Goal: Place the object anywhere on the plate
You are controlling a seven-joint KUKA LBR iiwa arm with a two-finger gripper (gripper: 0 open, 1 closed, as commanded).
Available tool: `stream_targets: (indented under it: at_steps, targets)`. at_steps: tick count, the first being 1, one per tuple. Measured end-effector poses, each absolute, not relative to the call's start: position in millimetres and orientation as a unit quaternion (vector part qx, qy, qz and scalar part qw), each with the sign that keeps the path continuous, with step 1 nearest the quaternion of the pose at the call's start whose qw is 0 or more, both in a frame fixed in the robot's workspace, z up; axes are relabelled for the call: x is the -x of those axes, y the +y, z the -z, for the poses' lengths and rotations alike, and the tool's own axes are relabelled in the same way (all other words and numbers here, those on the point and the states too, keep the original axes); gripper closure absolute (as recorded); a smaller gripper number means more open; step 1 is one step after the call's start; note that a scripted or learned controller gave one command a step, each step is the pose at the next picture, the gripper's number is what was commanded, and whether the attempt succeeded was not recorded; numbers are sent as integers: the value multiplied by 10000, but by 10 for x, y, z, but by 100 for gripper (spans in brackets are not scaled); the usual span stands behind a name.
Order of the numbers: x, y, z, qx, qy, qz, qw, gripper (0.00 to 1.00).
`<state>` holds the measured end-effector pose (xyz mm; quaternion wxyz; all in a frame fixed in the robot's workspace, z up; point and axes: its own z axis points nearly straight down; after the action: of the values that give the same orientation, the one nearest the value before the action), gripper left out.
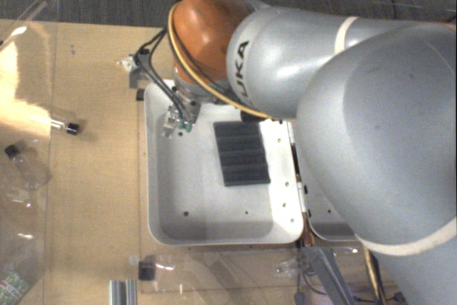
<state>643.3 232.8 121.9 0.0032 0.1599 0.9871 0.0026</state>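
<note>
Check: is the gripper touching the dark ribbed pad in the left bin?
Apart. In the camera view the gripper sits near the bin's upper-left corner, and bare white floor separates it from the dark ribbed pad to its right.

We see the arm (335, 82) built of smooth, rounded grey shells, glossy under the light. An orange dome (203, 28) caps one joint, ringed by a thin yellow line. Black letters "UKA" (240, 71) run along the grey casing. Black cables (153, 71) loop from the orange joint toward small metal fittings.
</note>
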Motion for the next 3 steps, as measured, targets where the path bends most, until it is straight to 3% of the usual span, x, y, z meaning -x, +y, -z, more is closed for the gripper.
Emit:
stream_targets:
  at_steps: [1,2,3]
  targets:
    - [-6536,2358,-2291,-277,9996,-29,53,100]
    - [-6634,2357,-1623,1089,9940,-21,38,100]
    - [-6543,2364,-1705,3145,9492,-18,54,100]
